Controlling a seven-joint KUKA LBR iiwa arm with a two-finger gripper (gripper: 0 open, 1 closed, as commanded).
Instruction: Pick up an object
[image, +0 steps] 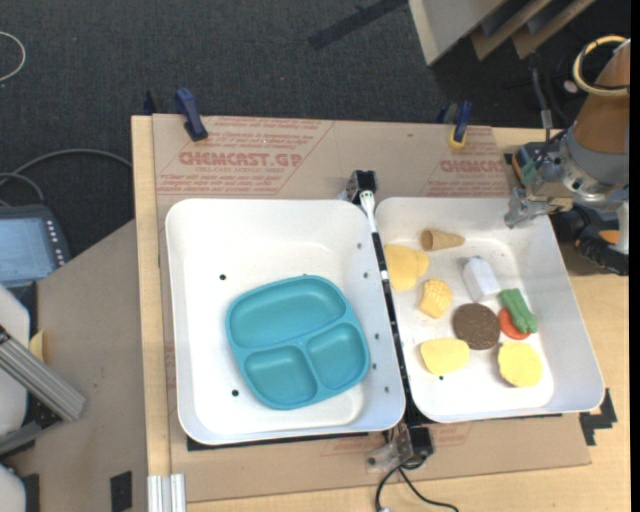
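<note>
The right bin (570, 300) holds several toy foods: a small cone (440, 239), a pale yellow piece (405, 266), a corn piece (435, 298), a white-grey tube (479, 277), a brown round cookie (476, 325), a green piece (518, 308) over a red one (509, 326), and two yellow pieces (443, 354) (520, 365). My gripper (519, 207) hangs over the bin's far right corner, above and to the right of the cone and apart from all the items. Nothing shows in its grasp.
The left bin (200, 250) carries a teal divided plate (297, 340). A black clip (362, 185) sits on the ridge between the two bins at the back. Blue clamps (190, 112) (460, 122) hold the cardboard bench top at its far edge.
</note>
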